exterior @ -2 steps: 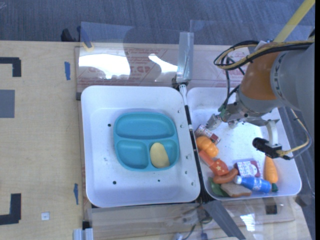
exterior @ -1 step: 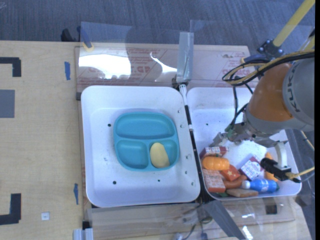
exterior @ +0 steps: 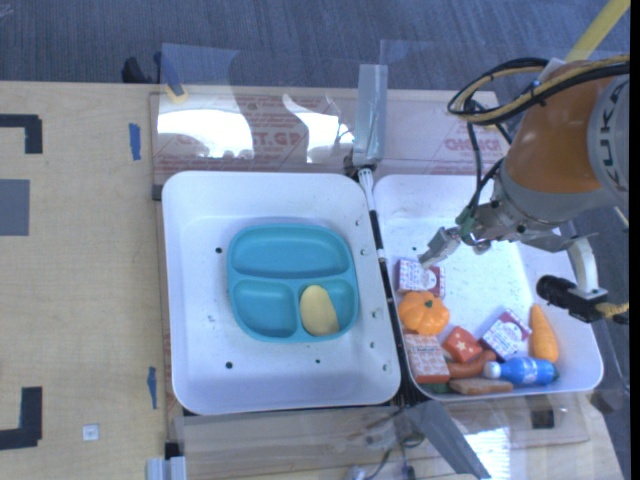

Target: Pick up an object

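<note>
My gripper [exterior: 440, 246] hangs over the upper left part of the right bin [exterior: 585, 383], just above and right of a small pink and white carton [exterior: 411, 275]. Nothing shows in its grip. Below the carton lie an orange pepper-like toy [exterior: 424, 313], a red and white box [exterior: 426, 358], a small red block [exterior: 462, 344], another pink carton [exterior: 506, 333], a carrot [exterior: 543, 334], a blue bottle [exterior: 521, 371] and a brown sausage [exterior: 480, 387]. In the left bin [exterior: 190, 268] a yellow lemon-shaped toy [exterior: 318, 310] rests in a blue divided plate [exterior: 290, 258].
The two bins meet at a ridge [exterior: 380, 288] beside the carton. A clear plastic wall [exterior: 300, 118] with a grey post [exterior: 371, 108] stands behind them. The arm's orange band [exterior: 555, 148] and cables overhang the right bin's back right.
</note>
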Motion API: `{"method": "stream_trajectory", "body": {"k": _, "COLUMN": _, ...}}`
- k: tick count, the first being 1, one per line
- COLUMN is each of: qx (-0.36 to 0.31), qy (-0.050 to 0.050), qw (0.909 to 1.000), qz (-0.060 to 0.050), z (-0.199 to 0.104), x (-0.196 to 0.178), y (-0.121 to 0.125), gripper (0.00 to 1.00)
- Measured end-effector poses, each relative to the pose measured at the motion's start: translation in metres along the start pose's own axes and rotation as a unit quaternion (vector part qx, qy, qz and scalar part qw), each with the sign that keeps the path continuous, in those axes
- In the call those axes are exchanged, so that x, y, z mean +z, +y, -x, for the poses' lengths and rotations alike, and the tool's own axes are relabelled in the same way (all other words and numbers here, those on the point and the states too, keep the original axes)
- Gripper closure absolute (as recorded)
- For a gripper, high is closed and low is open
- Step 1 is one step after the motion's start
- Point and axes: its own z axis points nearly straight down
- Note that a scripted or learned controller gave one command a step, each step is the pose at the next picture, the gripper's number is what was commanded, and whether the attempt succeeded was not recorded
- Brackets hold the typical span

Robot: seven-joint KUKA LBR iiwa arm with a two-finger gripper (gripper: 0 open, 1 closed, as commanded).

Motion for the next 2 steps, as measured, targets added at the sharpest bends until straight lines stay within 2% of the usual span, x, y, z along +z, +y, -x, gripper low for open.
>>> {"method": "stream_trajectory", "body": {"k": 1, "qx": 0.064, "qy": 0.000, "qw": 0.9979, "qz": -0.003, "z": 0.031, "x": -0.052, "y": 0.030, "gripper": 0.00}}
{"method": "stream_trajectory", "body": {"k": 2, "qx": 0.089, "qy": -0.001, "qw": 0.9961, "qz": -0.003, "z": 0.073, "x": -0.078, "y": 0.021, "gripper": 0.00}}
